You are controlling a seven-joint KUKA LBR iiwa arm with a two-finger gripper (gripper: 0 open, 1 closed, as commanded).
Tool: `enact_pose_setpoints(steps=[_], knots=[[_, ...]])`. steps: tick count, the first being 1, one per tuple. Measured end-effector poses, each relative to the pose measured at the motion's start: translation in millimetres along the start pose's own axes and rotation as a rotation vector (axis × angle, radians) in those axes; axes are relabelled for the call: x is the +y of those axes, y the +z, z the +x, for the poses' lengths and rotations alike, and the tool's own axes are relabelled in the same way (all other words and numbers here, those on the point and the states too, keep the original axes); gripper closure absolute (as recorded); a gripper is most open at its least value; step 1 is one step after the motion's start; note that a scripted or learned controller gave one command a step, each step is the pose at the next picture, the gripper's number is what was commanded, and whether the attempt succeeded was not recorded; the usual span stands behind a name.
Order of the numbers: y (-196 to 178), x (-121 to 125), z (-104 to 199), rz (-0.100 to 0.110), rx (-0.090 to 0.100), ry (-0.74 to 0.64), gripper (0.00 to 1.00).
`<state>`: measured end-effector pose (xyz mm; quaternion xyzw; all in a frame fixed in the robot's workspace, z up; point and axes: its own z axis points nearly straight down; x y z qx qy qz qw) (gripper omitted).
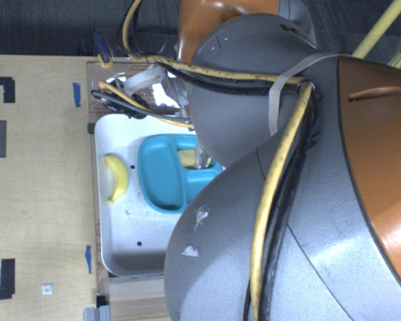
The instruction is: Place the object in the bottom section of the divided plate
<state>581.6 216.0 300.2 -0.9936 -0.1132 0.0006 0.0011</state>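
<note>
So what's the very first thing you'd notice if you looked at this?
The huge grey robot arm with its orange parts fills the right side of the picture, with a yellow cable running along it. Left of it, a bright blue plate sits in the white bin, partly hidden under the arm. A yellow banana lies beside the plate, near the bin's left wall.

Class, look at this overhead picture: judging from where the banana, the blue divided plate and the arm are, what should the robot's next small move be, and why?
Probably a short lift of the arm to clear the view before anything else. It covers the right side of the blue divided plate, where a yellowish thing lies in a compartment. The banana lies outside the plate, to its left, on the white bin floor. What the hand is doing cannot be judged.
</note>
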Motion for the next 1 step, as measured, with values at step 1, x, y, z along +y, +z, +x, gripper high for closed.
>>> enact_pose_setpoints(steps=[1], knots=[[196.0, 8.6, 58.7, -0.005, -0.015, 0.011, 0.0]])
